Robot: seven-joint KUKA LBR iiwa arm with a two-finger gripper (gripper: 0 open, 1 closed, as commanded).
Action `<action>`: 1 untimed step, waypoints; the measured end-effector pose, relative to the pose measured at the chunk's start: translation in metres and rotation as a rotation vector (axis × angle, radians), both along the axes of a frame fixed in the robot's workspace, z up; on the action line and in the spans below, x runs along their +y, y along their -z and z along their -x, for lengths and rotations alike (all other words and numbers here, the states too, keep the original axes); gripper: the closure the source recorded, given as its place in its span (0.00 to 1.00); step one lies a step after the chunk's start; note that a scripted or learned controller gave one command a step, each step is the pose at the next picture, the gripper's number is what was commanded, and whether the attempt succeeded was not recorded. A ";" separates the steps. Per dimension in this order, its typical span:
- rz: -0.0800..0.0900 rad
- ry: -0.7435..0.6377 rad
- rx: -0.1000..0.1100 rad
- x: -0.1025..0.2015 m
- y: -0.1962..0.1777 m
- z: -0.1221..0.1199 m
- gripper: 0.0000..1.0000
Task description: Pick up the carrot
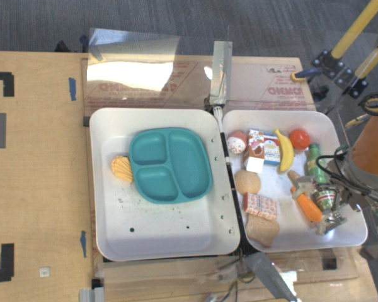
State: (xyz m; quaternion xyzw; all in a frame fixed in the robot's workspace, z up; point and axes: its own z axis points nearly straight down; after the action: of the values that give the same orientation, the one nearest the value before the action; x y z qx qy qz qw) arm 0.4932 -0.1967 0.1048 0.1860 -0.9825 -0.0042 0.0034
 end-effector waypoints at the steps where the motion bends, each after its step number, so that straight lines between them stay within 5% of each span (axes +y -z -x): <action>1: 0.007 0.139 -0.013 0.048 0.017 0.003 0.00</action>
State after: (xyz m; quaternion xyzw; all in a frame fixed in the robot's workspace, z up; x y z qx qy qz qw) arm 0.4901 -0.1491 0.0877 0.1172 -0.9931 0.0004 -0.0026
